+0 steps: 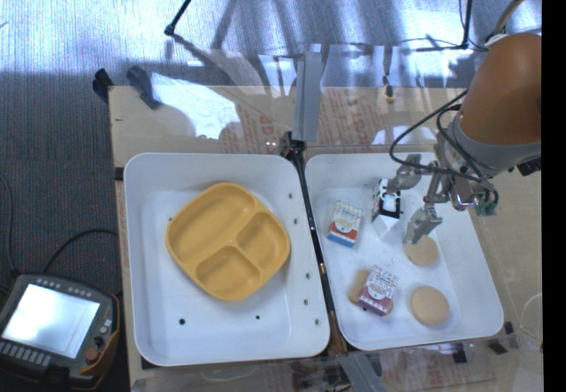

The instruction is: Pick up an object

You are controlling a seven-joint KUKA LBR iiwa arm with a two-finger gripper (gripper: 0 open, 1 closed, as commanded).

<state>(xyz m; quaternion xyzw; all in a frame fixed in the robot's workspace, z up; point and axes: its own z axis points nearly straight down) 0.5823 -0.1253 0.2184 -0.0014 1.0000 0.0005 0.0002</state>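
Observation:
My gripper (403, 219) hangs low over the right bin (469, 328), open, with its fingers spread wide. One finger (421, 226) ends just above a round tan biscuit (423, 251). The other finger is against a small black-and-white item (386, 201); I cannot tell whether they touch. Nothing shows between the fingers. A blue and red carton (345, 224) lies to the left of the gripper. Nearer the front are a pink carton (379, 289) resting partly on a tan piece (358, 286) and a second tan biscuit (430, 305).
The left bin (150, 196) bears a yellow divided plate (228, 241). A ridge between the bins runs past (311, 231). The orange and grey arm (500, 107) reaches in over the right bin's far right corner. A pendant with a screen (55, 321) lies on the floor at left.

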